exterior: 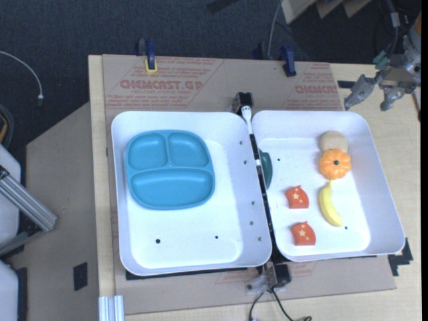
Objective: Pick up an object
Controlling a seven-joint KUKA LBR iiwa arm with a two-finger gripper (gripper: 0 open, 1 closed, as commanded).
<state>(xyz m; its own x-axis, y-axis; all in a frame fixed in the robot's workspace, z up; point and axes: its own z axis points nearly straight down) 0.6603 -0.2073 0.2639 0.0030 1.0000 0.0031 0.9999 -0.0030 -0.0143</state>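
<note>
Glossy red block [303, 233], curved banana [329, 205]

Dark blue-grey carpet [60, 19] surrounds the bench [200, 85], its brown board top printed with red lettering. A white cable [30, 72] curls across the floor at left, and aluminium framing [27, 199] angles in beside it.

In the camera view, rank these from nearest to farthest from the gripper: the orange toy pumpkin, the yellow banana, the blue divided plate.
Measured from the gripper, at upper right beyond the bins:
1. Orange toy pumpkin, upper part of the right bin.
2. Yellow banana, right bin, just below the pumpkin.
3. Blue divided plate, left bin, far across.
</note>
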